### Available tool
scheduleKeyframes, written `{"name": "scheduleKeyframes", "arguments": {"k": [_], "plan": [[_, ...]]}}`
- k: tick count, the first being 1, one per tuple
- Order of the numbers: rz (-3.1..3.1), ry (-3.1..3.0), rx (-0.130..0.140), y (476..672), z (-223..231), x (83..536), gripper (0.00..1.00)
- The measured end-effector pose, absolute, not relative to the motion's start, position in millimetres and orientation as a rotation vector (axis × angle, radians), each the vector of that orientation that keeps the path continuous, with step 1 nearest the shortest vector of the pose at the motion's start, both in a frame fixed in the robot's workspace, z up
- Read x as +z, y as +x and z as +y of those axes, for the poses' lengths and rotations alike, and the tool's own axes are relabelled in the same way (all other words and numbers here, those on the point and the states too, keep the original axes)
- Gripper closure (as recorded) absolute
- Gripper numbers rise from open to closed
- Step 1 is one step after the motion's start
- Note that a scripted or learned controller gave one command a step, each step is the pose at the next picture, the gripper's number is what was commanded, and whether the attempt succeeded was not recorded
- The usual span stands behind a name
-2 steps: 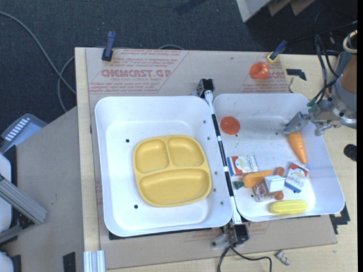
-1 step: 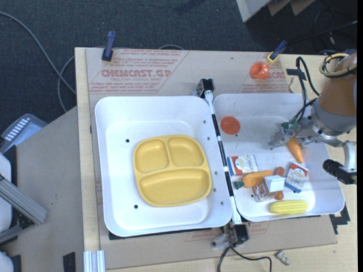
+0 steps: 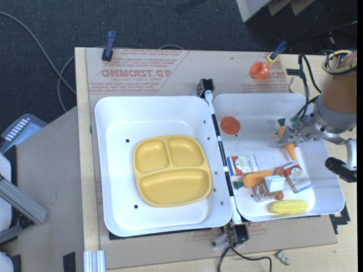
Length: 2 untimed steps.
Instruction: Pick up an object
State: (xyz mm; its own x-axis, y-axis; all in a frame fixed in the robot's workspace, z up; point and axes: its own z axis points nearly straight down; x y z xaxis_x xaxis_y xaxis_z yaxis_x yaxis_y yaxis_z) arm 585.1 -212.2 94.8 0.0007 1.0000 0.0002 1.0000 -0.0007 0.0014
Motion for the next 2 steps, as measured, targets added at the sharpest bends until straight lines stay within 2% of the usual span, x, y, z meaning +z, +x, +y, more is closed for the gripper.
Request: {"name": "scheduleKeyframes", "arguments": {"k": [1,2], "plan": [[2.225,2.222,0.0,603.0,-121,85,1.0],[2.223,2.218,0.004,623.1,-45,186,1.0]]}}
